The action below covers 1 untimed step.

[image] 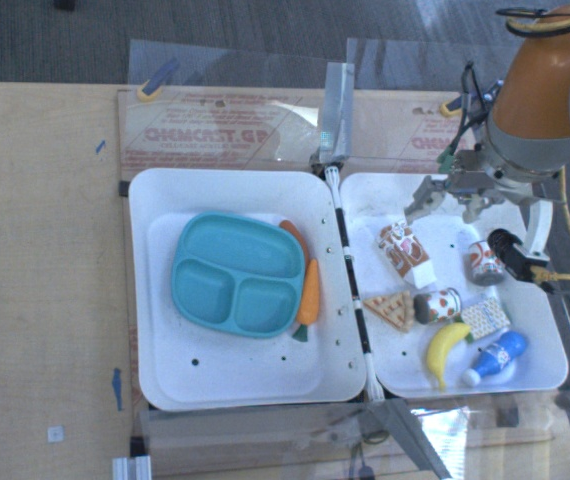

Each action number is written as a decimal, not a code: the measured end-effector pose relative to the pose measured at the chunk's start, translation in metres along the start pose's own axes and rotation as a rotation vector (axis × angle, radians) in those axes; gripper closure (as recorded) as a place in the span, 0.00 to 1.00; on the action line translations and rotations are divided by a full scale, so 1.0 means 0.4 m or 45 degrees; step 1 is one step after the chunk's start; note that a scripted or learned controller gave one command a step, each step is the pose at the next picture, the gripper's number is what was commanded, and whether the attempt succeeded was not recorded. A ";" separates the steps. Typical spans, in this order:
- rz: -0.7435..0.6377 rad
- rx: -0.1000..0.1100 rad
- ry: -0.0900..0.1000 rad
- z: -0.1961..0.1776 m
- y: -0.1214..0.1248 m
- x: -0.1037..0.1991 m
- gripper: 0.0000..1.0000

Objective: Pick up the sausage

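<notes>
The sausage (pixel 291 231) is a short reddish-brown piece in the left bin (pixel 155 268), lying against the upper right rim of a teal divided plate (pixel 237 275). Part of it is hidden behind the plate's edge. Just below it lies an orange carrot (pixel 310 292) along the plate's right side. My gripper (pixel 451 204) hangs over the back of the right bin (pixel 550 368), well to the right of the sausage and across the wall between the bins. Its fingers are spread open with nothing between them.
The right bin holds a brown-and-white snack packet (pixel 405 251), a small can (pixel 483 261), a waffle wedge (pixel 393 311), a dark jar (pixel 437 305), a checkered piece (pixel 486 318), a banana (pixel 444 349) and a blue bottle (pixel 496 357). A clear panel (pixel 337 118) stands behind the bins.
</notes>
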State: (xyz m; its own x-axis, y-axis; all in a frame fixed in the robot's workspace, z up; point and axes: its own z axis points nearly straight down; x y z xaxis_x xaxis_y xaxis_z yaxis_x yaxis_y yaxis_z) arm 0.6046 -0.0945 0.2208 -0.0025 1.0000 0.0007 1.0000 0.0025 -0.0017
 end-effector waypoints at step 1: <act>-0.160 -0.001 -0.001 0.273 -0.066 -0.066 0.00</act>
State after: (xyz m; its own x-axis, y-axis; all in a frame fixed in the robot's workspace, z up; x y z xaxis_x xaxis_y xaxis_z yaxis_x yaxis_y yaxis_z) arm 0.5780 -0.1209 0.1118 -0.1279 0.9918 0.0005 0.9918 0.1279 -0.0010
